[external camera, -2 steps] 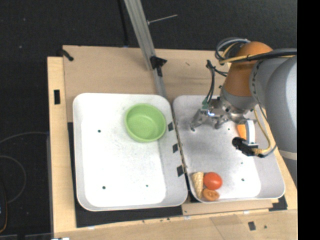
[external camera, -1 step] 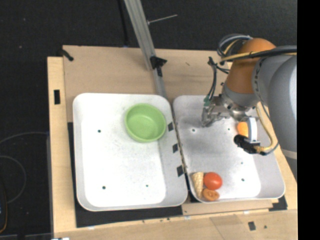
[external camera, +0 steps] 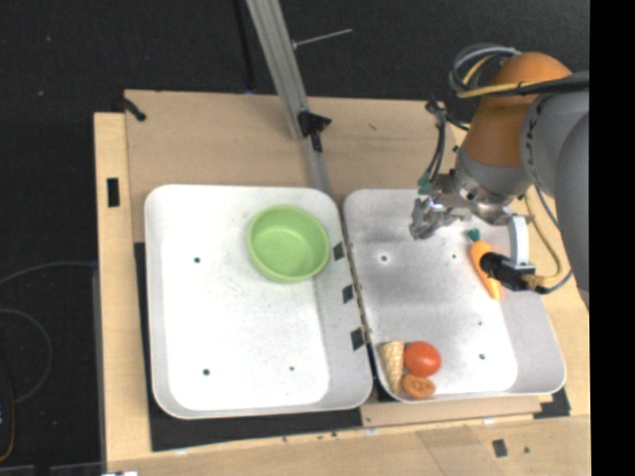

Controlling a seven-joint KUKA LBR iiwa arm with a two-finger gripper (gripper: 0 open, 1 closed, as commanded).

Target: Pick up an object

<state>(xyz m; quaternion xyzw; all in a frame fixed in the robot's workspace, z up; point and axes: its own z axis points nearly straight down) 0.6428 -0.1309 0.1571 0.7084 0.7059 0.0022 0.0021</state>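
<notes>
A tan worktop (external camera: 198, 142) carries two shallow white bins: the left bin (external camera: 198, 365) and the right bin (external camera: 536, 365), touching along their inner edges. A grey metal pole (external camera: 283, 67) slants over the worktop, ending in what looks like a dark clamp.

No text, label, brand, number or sign can be read anywhere in the camera view. The small dark marks on the floors of the two white bins are too small to be made out as characters, and the dark patches on the bench carry nothing that can be read.
</notes>
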